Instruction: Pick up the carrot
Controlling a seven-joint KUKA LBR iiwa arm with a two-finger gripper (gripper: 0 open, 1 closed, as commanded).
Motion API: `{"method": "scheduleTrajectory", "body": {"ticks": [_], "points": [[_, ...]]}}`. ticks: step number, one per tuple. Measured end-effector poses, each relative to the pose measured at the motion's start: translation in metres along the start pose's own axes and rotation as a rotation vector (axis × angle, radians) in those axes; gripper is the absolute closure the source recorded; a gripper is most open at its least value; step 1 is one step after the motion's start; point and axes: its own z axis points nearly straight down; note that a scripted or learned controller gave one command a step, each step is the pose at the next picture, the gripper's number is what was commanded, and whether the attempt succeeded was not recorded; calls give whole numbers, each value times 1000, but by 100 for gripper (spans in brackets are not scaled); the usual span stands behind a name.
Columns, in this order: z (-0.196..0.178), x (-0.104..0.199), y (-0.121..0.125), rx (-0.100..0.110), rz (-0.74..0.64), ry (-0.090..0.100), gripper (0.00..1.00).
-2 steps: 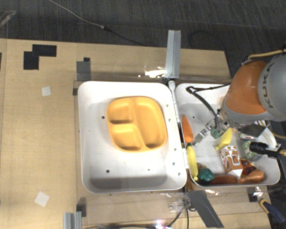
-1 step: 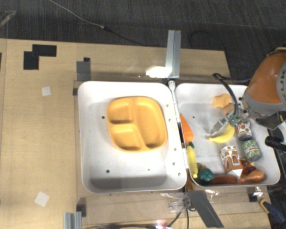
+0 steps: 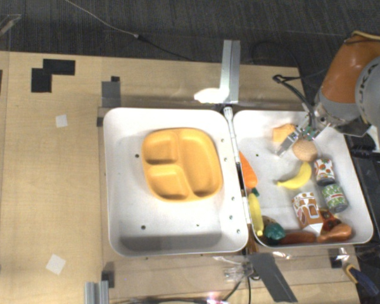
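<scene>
Where the pale wooden counter (image 3: 50, 189) carries two shallow white bins side by side, the left bin (image 3: 123, 233) has smooth, rounded plastic walls and holds a glossy yellow tray (image 3: 179, 163) moulded into three compartments, lying near its centre. The right bin (image 3: 361, 223) is crowded with toy food. The carrot (image 3: 247, 170), a smooth orange cone, lies against that bin's left wall about midway along it, with a slim yellow corn cob (image 3: 255, 213) just below it and a dark green rounded vegetable (image 3: 273, 232) at the bottom left corner. A curved yellow banana (image 3: 295, 177) sits near the bin's middle; a round tan bun (image 3: 304, 149) and a pale orange wedge (image 3: 282, 133) lie toward the top edge. Small printed cans (image 3: 329, 183) and a patterned carton (image 3: 306, 208) stand along the right side, and a brown sausage-like piece (image 3: 310, 236) lies along the bottom edge. The grey arm with its orange band (image 3: 345, 75) reaches over the top right corner, and the metallic claw (image 3: 292, 139) hangs between wedge and bun, well apart from the carrot; whether it is released or clenched, I cannot tell.
</scene>
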Motion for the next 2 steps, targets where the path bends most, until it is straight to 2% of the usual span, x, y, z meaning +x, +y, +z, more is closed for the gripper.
{"method": "scheduleTrajectory", "body": {"ticks": [1, 2], "points": [[3, 13, 5, 6, -174, -6, 0], [2, 39, 25, 3, -283, -7, 0]]}}
